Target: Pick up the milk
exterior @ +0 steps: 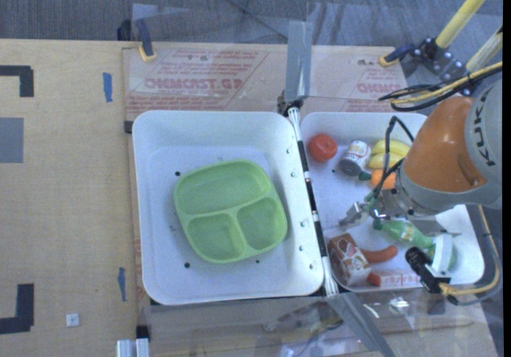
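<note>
Left bin (152,212): white, shallow; a green three-compartment plate (230,210) is seen lying flat in it, well apart from the gripper.

Right bin (319,188): white; its right portion is covered by the arm.

Milk (345,256): a small brown-and-white carton, taken to be the milk, though its print cannot be read. It is found lying tilted in the near left corner of the right bin, just below the metal fingers (357,214) and not between them.

Red tomato-like ball (322,147): placed near the far left of the right bin, beyond the fingers.

Small can (354,156): lying beside the ball; its label is too small to be read.

Banana (385,155): yellow, partly hidden by the arm's orange band (441,148).

Orange item (378,178): only a sliver is shown at the wrist's edge; it cannot be identified.

Red sausage-shaped piece (381,253): lying right of the carton.

Green bottle-like item (403,232): partly covered by the wrist.

Gripper (369,212): lowered over the bin's middle. Its fingers are blurred against the clutter; whether they are wide or narrow cannot be told, and nothing is seen held.
</note>
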Controlling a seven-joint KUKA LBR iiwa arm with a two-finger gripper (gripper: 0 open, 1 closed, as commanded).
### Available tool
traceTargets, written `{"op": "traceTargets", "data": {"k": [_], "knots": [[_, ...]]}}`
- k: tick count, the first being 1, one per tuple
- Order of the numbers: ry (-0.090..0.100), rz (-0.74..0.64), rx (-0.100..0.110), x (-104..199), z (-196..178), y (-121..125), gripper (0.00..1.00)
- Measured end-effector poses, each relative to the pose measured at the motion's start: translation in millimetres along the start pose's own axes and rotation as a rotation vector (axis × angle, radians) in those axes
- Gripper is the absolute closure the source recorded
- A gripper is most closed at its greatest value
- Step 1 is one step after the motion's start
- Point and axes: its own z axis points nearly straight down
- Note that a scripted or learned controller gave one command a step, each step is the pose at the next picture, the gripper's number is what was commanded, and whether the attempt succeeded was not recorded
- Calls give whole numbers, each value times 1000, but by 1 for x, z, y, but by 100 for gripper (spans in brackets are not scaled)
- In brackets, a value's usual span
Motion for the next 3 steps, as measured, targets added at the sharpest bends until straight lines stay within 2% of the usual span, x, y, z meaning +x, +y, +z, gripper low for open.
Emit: {"op": "traceTargets", "data": {"k": [1, 2, 3], "knots": [[-1, -99, 1, -11, 1, 56, 0], [0, 14, 13, -12, 3, 137, 0], [3, -71, 11, -53, -55, 64, 0]]}}
